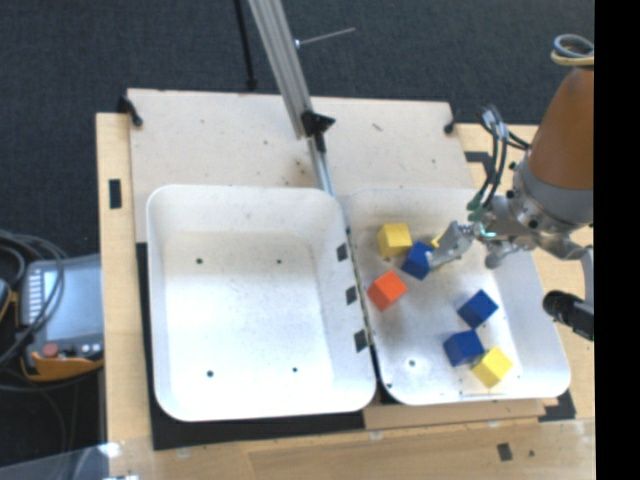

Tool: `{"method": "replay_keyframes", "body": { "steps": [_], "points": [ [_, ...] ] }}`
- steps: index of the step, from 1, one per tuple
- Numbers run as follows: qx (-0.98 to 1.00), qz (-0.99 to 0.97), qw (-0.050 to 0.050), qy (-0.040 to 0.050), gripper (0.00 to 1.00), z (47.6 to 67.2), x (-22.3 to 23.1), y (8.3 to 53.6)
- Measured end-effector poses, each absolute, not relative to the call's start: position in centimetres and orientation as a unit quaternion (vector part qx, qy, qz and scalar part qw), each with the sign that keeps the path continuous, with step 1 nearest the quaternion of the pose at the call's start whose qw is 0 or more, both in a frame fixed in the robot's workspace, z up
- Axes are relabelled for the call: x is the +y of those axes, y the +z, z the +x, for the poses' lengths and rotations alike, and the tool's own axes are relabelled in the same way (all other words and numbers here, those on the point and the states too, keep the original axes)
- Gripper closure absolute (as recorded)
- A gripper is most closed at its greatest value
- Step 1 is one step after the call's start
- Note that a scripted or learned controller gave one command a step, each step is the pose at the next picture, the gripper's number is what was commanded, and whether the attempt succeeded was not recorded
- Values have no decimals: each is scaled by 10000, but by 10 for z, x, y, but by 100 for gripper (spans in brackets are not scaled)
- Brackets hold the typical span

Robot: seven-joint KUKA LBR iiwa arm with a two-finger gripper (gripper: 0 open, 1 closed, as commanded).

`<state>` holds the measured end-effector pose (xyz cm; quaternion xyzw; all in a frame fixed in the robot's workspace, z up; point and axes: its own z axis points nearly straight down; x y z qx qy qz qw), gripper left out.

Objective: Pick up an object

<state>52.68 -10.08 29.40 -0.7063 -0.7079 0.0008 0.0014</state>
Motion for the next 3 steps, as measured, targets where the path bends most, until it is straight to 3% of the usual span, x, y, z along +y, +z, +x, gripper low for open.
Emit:
{"method": "replay_keyframes", "body": {
  "steps": [1,3],
  "points": [
    [-7073,-7069,-7,-8,0,527,-101,296],
    [-7065,-7077,13,20,0,524,-120,201]
  ]
}}
